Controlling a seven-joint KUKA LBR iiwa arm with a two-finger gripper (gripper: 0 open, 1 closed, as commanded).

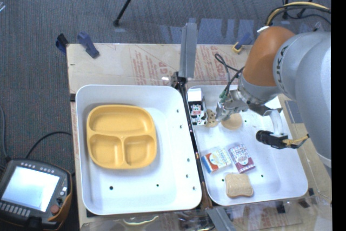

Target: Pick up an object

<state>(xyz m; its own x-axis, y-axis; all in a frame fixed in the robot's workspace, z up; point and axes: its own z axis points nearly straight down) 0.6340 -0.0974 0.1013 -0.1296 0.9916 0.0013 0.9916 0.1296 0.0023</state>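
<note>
From the fixed camera above the bench, my grey arm with its orange band [268,57] reaches in from the right and bends down over the right shallow white bin [289,173]. My two-finger claw [220,111] sits low at the back left part of that bin, close to the wall it shares with the other bin. From this angle I cannot tell whether it is spread or pressed together, or whether anything sits between its tips.

Just beside my claw lies a small round tan disc [232,122], and near its tip a small brownish piece [211,119] against the bin floor. A small white box with dark printing [195,106] lies along the left wall of the same bin. Nearer the front, a flat white packet with red and blue print [216,160] and a dark red packet [241,157] lie side by side, with a tan slice of toy bread [238,185] just in front of them.

The left shallow white bin [178,192] holds a yellow plastic plate with three compartments [121,136], lying flat toward its left side.
</note>
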